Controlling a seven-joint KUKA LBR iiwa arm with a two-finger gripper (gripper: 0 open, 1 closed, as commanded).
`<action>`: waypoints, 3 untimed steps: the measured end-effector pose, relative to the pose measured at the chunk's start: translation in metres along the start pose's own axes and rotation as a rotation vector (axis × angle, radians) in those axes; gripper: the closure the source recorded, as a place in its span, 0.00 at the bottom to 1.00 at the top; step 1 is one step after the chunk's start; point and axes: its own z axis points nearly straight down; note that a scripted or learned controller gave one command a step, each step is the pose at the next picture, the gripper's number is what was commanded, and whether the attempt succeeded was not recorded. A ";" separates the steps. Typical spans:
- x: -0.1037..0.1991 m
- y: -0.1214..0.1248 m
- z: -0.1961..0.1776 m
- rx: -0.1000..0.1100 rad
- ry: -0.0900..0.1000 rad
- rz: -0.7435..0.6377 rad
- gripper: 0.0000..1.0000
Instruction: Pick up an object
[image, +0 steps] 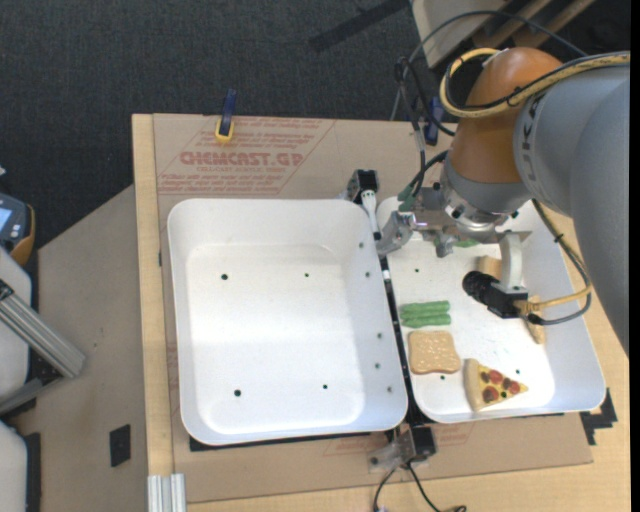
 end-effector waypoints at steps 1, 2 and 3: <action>-0.088 0.014 0.046 0.007 -0.005 0.015 0.00; -0.152 -0.012 -0.029 -0.004 -0.008 0.014 0.00; -0.096 -0.057 0.088 0.017 0.004 0.007 0.00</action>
